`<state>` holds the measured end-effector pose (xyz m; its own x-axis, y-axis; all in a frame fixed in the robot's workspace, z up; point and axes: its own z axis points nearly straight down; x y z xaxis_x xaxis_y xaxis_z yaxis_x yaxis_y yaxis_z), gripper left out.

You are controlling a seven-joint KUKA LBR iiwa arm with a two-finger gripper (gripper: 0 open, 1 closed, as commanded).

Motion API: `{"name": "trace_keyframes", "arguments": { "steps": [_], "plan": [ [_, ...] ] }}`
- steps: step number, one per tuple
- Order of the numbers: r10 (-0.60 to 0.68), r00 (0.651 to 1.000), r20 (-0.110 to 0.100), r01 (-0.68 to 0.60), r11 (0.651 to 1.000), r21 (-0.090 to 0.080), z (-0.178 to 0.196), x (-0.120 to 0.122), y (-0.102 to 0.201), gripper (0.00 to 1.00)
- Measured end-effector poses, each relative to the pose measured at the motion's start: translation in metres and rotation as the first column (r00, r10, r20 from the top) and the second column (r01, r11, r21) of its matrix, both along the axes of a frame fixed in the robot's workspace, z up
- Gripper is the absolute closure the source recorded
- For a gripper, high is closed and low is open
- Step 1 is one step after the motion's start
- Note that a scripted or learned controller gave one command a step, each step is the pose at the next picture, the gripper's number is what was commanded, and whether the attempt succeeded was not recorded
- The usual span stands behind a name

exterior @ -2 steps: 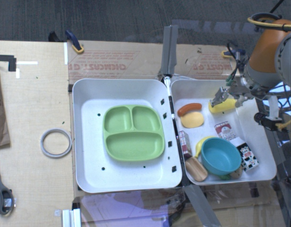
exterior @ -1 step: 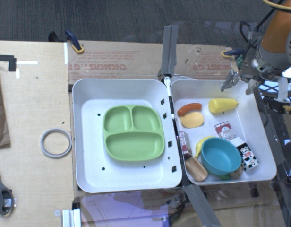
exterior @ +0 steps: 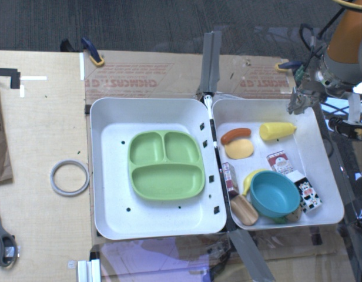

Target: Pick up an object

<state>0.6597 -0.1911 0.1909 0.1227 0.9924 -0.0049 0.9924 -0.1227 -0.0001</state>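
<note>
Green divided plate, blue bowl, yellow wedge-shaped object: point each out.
Green divided plastic plate (exterior: 167,168): camera view, on its centre ridge.
Blue round bowl (exterior: 274,194): camera view, inside bottom.
Yellow wedge-shaped object (exterior: 277,130): camera view, mid-body.

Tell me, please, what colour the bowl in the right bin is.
Blue bowl, seen in the camera view.

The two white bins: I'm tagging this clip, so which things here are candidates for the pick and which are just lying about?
Job:
- red sausage-shaped toy
- yellow wedge-shaped toy
- blue plastic bowl
- green divided plastic plate
- end effector

Lying about:
- roll of clear tape on the bench
- blue-handled clamp
</note>
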Motion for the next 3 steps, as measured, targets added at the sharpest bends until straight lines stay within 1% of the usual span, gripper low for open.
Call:
{"name": "trace_keyframes", "arguments": {
  "steps": [1,2,3],
  "plan": [
    [0.000,1.000,0.000,0.000,1.000,0.000,0.000,0.000,0.000,0.00],
    [0.042,0.999,0.003,-0.042,0.999,0.002,-0.085,0.000,0.027,0.00],
    [-0.070,0.998,0.000,0.070,0.998,0.004,-0.098,-0.001,0.051,0.00]
  ]
}}
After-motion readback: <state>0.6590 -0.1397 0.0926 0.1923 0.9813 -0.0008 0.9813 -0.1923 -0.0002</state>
